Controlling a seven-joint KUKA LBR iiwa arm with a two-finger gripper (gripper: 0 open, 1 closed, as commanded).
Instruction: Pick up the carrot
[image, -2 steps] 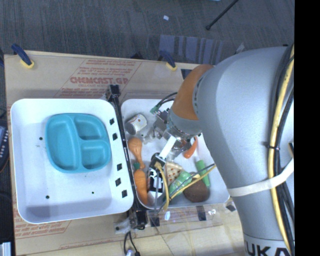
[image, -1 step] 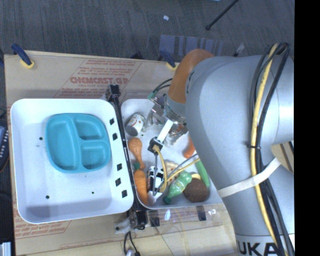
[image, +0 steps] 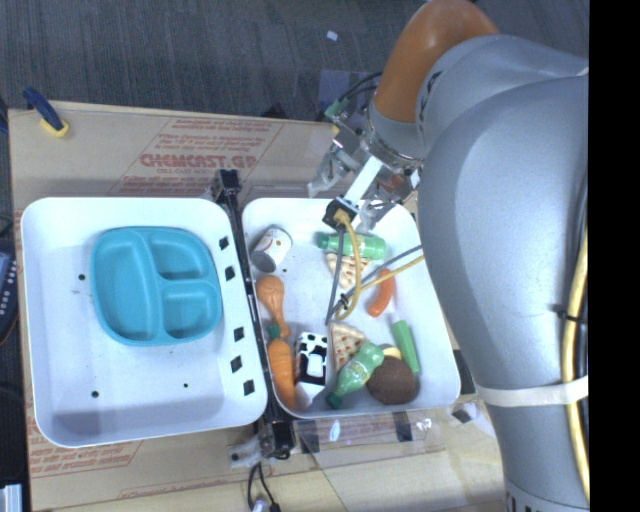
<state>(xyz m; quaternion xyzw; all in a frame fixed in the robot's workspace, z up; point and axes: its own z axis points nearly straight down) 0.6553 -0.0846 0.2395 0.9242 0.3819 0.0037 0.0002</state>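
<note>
the arm (image: 500, 200) comes in from the right and its grey bulk covers the right bin's (image: 432, 330) right edge and far right corner, so whatever lies there is hidden. the gripper (image: 362, 188) sits over the far edge of the right bin, a tangle of metal and cables; whether its pincer is apart or together cannot be told from this slant, and nothing can be seen between its tips.

the carrot (image: 281, 373) lies in the right bin against the left wall, near the near left corner, orange and pointing toward the near edge. just beyond it along the same wall is a tan, drumstick-like piece (image: 271, 298), and past that a small grey and white cup-like thing (image: 270, 246) (hard to name for sure). a second, smaller orange piece (image: 381, 297) lies toward the middle of the bin, partly crossed by a yellow cable (image: 352, 262) hanging from the wrist.

along the near edge sit a black and white block (image: 313, 358), a green bottle (image: 357, 373) and a brown rounded item (image: 393, 382), crowded together so their outlines overlap. a green cylinder (image: 360, 243) lies near the far edge, just under the gripper.

the left bin (image: 60, 400) holds a blue divided tray (image: 157, 284) toward its far side.
</note>
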